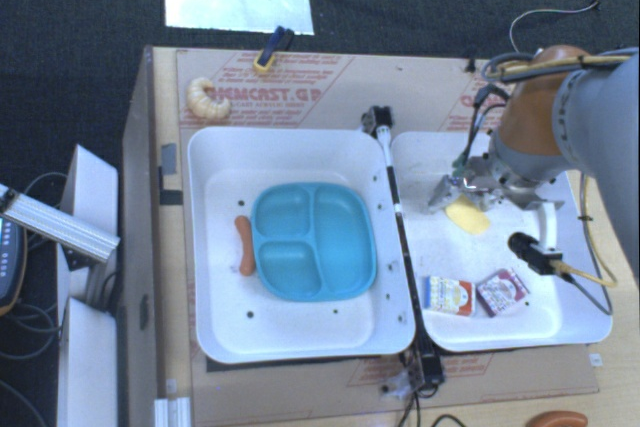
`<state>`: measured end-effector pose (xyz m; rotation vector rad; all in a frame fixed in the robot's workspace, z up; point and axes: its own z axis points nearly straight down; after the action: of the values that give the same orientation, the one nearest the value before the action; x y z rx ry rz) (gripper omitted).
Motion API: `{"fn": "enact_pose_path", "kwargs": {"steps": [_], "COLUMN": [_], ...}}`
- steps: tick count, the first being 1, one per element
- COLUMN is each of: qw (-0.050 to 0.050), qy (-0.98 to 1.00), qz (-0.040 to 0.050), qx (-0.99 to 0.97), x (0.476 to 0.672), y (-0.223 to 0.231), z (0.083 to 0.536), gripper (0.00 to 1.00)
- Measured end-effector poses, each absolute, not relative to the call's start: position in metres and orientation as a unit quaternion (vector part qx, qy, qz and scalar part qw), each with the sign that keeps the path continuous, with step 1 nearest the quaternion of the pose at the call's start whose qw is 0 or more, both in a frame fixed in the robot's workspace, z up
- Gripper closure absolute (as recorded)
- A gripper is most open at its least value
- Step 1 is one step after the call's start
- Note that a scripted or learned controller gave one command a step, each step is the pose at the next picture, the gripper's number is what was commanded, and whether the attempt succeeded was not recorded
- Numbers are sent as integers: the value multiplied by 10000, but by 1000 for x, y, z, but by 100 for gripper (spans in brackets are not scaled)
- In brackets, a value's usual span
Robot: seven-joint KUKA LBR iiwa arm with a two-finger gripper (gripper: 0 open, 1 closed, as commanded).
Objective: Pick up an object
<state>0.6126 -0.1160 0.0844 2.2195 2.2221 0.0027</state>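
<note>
The grey arm (590,105) reaches in from the right of the frame, its gripper (462,192) low over the right bin (420,155), just above a yellow object (469,218) at mid-bin; whether the tool is spread or pressed together cannot be told. Two small packets (448,295) (503,291) lie near the bin's lower edge. In the left bin (220,315), a blue divided plate (313,241) sits beside a sausage (245,245).

bins 2 (205,245) (575,320) | blue tray 1 (313,240) | sausage 1 (245,245) | yellow piece 1 (469,218) | packets 2 (448,295) (503,291)
</note>
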Motion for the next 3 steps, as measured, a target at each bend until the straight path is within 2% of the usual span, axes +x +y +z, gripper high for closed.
{"fn": "enact_pose_path", "kwargs": {"steps": [1, 2, 3], "qw": [17, 20, 14], "qy": [7080, 7074, 7075], "qz": [26, 5, 6], "qx": [7063, 7068, 7067], "x": [614, 585, 585], "y": [-116, -165, -165], "z": [96, 152, 151], "gripper": [100, 100, 0]}}
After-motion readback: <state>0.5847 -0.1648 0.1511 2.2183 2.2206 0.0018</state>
